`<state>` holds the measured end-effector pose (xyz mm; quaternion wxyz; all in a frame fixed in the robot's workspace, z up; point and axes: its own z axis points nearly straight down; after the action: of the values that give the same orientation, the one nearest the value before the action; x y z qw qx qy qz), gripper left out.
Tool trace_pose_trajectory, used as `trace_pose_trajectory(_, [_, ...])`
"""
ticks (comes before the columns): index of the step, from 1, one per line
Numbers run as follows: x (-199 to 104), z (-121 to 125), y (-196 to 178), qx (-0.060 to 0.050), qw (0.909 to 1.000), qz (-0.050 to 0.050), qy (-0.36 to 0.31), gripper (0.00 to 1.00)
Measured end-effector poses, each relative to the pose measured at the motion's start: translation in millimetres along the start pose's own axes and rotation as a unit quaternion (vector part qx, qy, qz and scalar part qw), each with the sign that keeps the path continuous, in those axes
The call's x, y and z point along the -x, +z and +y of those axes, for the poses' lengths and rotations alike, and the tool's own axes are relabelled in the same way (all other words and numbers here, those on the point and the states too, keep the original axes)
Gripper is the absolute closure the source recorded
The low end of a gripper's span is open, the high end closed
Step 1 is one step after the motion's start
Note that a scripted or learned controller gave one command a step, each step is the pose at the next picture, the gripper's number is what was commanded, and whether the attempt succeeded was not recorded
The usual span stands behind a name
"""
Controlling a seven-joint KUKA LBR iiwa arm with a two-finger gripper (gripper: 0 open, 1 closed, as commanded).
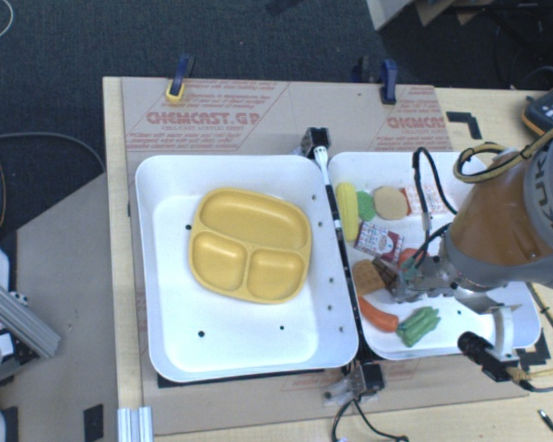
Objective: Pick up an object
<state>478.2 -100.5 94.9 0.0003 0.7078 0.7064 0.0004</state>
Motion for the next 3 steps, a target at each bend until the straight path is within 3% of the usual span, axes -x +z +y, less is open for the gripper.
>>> trace_pose_trajectory(2, [-4, 11, -113, 0.003, 1.0000, -0.001, -0.002, 1.00])
trace_pose_trajectory(3, [-4, 12, -131, 0.002, 1.0000, -0.001, -0.001, 1.00])
